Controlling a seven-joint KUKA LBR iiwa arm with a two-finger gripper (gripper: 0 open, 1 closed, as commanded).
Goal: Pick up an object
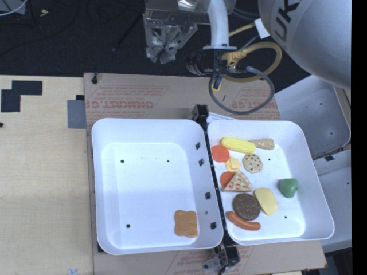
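Observation:
My gripper (164,49) hangs high at the back of the scene, beyond both bins and well clear of every object. The left bin (114,136) holds one tan waffle-like biscuit (186,223) near its front right corner. In the right bin (298,153) lie several toy foods: a yellow corn cob (238,145), a tan cracker (262,144), an orange slice (220,153), a speckled cookie (252,162), a pizza wedge (237,182), a dark brown disc (246,206), a yellow lump (265,200), a green piece (288,187) and a red sausage (243,221).
A black hinge strip (207,176) divides the two bins. Cables (241,67) loop over the cardboard sheet (143,99) behind the bins. The arm's large grey body (315,22) fills the top right corner. Light wooden bench (40,176) lies to the left.

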